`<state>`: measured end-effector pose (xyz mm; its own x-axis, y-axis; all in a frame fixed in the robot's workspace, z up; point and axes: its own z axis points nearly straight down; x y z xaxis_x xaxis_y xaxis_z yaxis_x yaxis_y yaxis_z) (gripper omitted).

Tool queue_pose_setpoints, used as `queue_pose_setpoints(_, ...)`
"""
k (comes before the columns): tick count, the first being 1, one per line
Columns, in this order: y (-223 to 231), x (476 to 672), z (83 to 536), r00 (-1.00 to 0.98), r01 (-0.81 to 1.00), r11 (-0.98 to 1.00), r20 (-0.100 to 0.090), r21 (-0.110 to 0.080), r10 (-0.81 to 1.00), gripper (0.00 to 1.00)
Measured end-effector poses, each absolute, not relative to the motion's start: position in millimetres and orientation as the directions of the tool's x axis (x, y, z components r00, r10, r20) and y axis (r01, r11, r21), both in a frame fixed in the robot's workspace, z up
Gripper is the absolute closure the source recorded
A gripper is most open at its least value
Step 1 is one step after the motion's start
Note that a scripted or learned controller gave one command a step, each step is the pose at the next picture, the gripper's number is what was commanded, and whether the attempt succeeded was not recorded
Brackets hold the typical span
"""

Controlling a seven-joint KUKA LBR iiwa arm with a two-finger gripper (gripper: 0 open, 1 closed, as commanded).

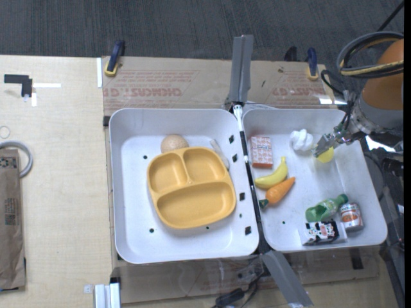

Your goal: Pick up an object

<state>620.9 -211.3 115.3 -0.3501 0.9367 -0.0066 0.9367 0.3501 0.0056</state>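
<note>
- Two shallow white bins sit side by side on the desk (pixel 51 172), the left bin (pixel 119 191) and the right bin (pixel 372 191), meeting at a central divider (pixel 243 165).
- Left of the divider, a yellow sectioned plate (pixel 191 188) fills most of the left bin, with a beige round object (pixel 173 143) touching its far rim.
- Just right of the divider lie a small red-and-white box (pixel 261 151), a banana (pixel 273 174) and a carrot (pixel 279 191), the carrot touching the banana's near side.
- Further right of the divider, a white crumpled object (pixel 300 138) rests near the far wall of the right bin.
- The end effector (pixel 329 147) hangs just right of that white object, over a small yellow object (pixel 325 154) that sits right at its tips; how far the tips are parted, and whether they grip the yellow piece, cannot be told.
- At the near right of the right bin, well away from the divider, a green bottle (pixel 326 206), a small can (pixel 350 215) and a black-and-white carton (pixel 320 231) cluster together.
- Beyond the divider a sheet of brown cardboard (pixel 167 85) lies under the bins, held by blue clamps (pixel 115 58).
- Far left of the divider, the pale wood desk bears a brown paper bag (pixel 11 217) and a black bracket (pixel 19 82); dark grey carpet (pixel 160 11) lies behind.
</note>
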Motion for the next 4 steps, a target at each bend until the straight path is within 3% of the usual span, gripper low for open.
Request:
queue_pose_setpoints(1, -125, 642.3, 205, -0.251, 0.968, 0.251, -0.001, 0.000, 0.968, 1.00)
queue_pose_setpoints(2, -125, 642.3, 205, -0.251, 0.968, 0.251, -0.002, 0.000, 0.968, 0.00)
queue_pose_setpoints(3, -130, 649.3, 99, -0.246, 0.969, 0.246, -0.002, 0.000, 0.969, 0.00)
queue_pose_setpoints(4, -135, 659.7, 102, -0.227, 0.974, 0.227, -0.003, 0.003, 0.974, 0.00)
